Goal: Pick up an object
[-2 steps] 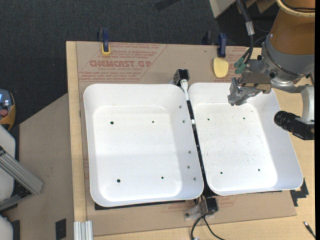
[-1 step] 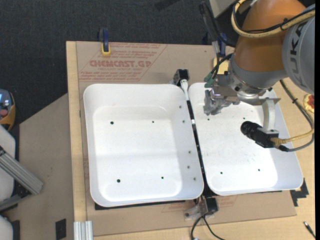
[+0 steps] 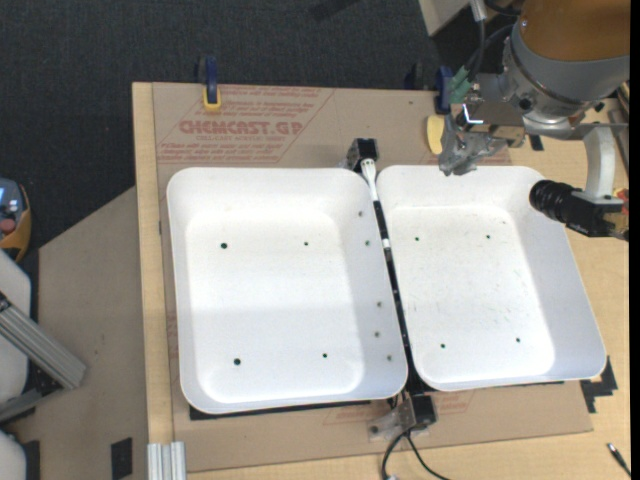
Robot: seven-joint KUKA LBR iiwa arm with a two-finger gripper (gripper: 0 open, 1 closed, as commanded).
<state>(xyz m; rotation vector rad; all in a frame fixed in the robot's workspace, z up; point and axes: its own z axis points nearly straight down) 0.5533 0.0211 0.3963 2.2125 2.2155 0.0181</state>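
Note:
My gripper (image 3: 459,160) hangs over the far rim of the right bin (image 3: 560,298), near its far-left corner. The grey arm with its orange band (image 3: 575,8) comes in from the upper right above it. A small pale yellow piece (image 3: 434,133) lies on the cardboard just left of the gripper, outside the bin. I see no object between the gripper's tips. The left bin (image 3: 200,298) lies beside the right one, and small dark dots mark both floors.
Both bins rest on a brown cardboard sheet (image 3: 250,123). Blue clamps (image 3: 209,78) hold its far edge. A black bar (image 3: 380,238) runs between the bins. A black knob (image 3: 556,199) juts over the right bin's right rim.

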